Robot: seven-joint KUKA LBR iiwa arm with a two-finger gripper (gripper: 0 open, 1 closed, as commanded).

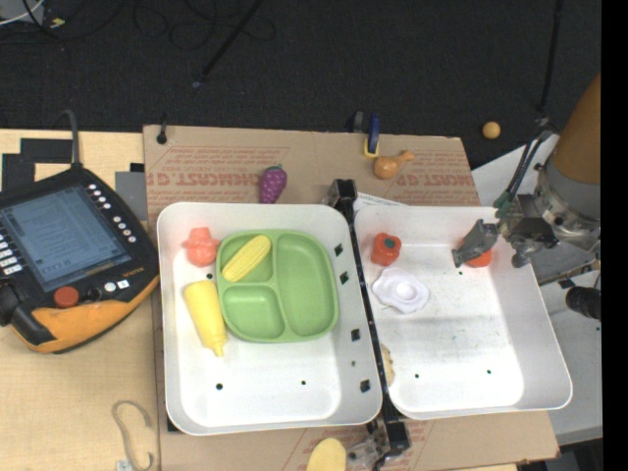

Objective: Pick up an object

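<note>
Gripper (pixel 481 246) sits over right bin (pixel 510 386), toward 2 o'clock of that bin. Small orange-red thing (pixel 480 257) peeks out just under dark finger, touching it. Cannot tell if claw is apart, together or clamped: second finger hard to make out. Looks like grab step, not lift yet.

Other picks in right bin: red tomato toy (pixel 386 248) at 10 o'clock, white egg toy (pixel 401 291) just below it. Left bin (pixel 255 400) has green plate (pixel 294 302), corn (pixel 244 256), yellow bottle (pixel 205 314).

Pick up not done, as far as seen.
</note>
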